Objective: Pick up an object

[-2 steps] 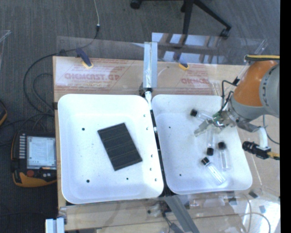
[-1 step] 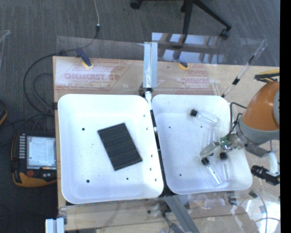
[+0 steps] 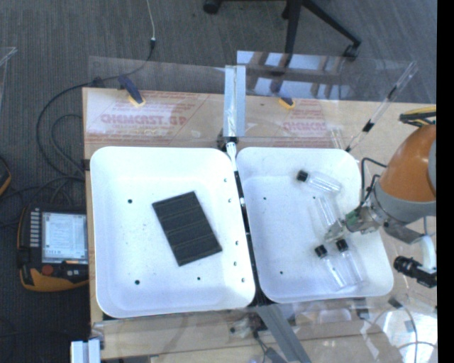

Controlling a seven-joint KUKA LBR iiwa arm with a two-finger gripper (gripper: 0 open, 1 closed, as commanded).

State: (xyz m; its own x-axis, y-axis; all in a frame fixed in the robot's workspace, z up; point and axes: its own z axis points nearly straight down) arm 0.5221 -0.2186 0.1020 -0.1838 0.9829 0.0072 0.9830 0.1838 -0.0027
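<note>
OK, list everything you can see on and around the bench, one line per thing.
white bins: 2, white, side by side on the bench
dark ribbed pad: 1, black, lying flat at a slant in the left bin
clear tubes with black caps: about 3, transparent, in the right bin, one near its back, the others near its front right
handheld controller: 1, orange and grey with a screen, on the floor left of the bench
cables: several, black, on the floor at left
chair base: 1, black, on the floor behind the bench
arm: 1, grey with orange band, reaching in from the right
tool: 1, grey, low over the right bin among the tubes
</note>
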